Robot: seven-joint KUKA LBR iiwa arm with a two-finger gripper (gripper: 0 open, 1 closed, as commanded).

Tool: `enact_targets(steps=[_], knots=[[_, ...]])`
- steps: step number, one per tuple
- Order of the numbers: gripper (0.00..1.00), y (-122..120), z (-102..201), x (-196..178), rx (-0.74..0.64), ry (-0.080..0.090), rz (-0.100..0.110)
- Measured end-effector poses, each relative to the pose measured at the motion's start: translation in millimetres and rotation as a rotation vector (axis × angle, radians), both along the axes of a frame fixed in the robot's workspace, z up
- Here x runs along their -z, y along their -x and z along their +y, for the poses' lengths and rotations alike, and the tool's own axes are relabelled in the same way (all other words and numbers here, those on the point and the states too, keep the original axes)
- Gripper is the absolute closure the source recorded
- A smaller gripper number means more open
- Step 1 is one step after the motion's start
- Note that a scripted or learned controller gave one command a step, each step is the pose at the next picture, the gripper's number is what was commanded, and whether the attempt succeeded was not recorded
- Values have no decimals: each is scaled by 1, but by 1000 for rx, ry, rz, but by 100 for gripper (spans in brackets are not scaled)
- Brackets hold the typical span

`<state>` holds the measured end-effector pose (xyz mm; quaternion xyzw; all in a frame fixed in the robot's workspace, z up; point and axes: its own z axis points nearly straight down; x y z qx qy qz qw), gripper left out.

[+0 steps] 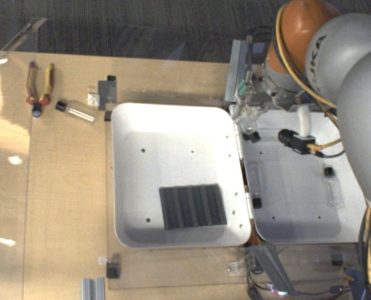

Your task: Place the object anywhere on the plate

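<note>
White bins number two: left bin (pixel 129 186) holds one dark ribbed plate (pixel 192 206); gripper (pixel 248 114) over right bin (pixel 298 224), grip state unclear.

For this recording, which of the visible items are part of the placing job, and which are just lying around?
Job items:
- dark ribbed plate in the left bin
- gripper at the right bin's top left corner

Lying about:
- red-handled pliers on the bench
- small clear vial beside them

I cannot make out an object to place.
</note>
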<state>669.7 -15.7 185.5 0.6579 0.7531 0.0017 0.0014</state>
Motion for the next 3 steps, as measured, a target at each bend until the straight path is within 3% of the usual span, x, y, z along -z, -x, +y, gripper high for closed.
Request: enact_targets(steps=[1,2,3], knots=[[100,14,57,-1,-608,2,-3],[100,88,114,-1,-978,4,-5],[100,33,191,5,-959,2,-2]])
